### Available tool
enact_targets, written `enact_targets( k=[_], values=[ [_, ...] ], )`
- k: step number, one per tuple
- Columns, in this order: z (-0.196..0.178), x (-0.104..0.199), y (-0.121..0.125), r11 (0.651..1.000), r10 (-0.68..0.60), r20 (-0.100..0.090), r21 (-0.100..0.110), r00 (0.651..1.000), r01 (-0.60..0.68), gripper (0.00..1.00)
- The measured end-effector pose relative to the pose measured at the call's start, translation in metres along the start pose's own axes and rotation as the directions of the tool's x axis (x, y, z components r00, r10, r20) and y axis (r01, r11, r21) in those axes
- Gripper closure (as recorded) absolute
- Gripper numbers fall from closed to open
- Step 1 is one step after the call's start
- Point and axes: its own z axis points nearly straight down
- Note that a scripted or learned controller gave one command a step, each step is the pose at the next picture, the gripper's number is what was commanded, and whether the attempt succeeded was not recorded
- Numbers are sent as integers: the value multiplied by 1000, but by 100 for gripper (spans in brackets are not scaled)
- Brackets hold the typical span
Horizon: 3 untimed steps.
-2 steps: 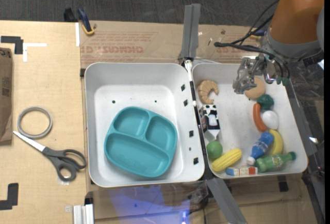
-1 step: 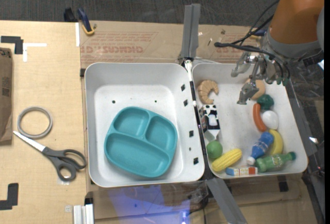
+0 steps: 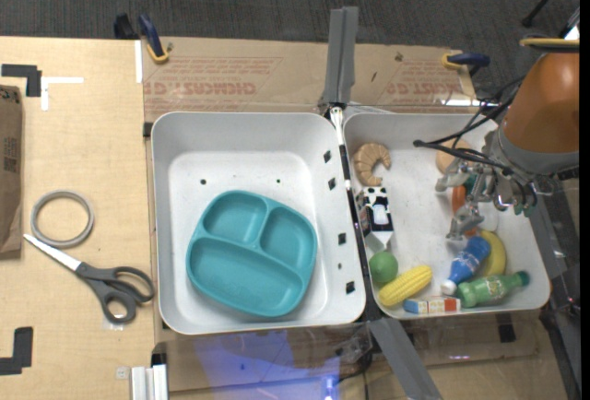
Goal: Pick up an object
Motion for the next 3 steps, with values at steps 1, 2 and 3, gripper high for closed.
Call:
enact_targets(
  k=[1, 2, 3],
  values=[
    [-11, -2, 0, 1000, -2, 5, 2, 1000, 2, 100],
    [0, 76, 18, 915, -404, -2, -3, 915, 404, 100],
    [-5, 69, 21, 914, -407, 18, 5, 913, 407, 0]
  ],
)
